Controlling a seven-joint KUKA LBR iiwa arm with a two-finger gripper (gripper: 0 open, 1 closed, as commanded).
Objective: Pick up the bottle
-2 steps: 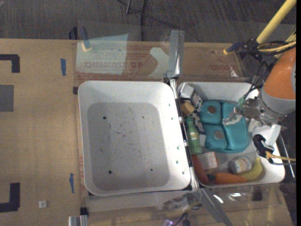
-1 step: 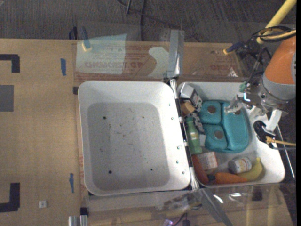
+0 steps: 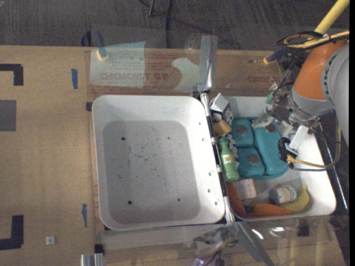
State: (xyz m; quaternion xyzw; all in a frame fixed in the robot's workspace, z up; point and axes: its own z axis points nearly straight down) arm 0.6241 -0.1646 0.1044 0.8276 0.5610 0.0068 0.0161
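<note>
The bottle (image 3: 228, 160), green with a pale cap, lay in the right bin (image 3: 327, 204), hard against the wall it shares with the left bin (image 3: 150, 112). Its long axis ran along that wall, cap toward the far end, base toward the near end. It rested just beside the teal moulded tray (image 3: 258, 148), with a small carton (image 3: 221, 108) beyond its cap and a red-labelled packet (image 3: 244, 189) touching or nearly touching its base.

My gripper (image 3: 277, 123) stood over the far right part of the teal tray, wrist and orange band above it to the right. Whether it was open or closed, I could not tell; cabling and the wrist body obscured it. Nothing was seen held.

Finding: from my position the bottle lay to the left and somewhat nearer the camera, across the tray. In my judgement the coming move called for travel leftward toward the dividing wall, with the closing direction set across the bottle's long axis. The wall on one side left little clearance there.

A can (image 3: 284, 194), a banana (image 3: 300, 199) and a carrot (image 3: 271, 209) lay at the near end, well apart from the approach.
</note>
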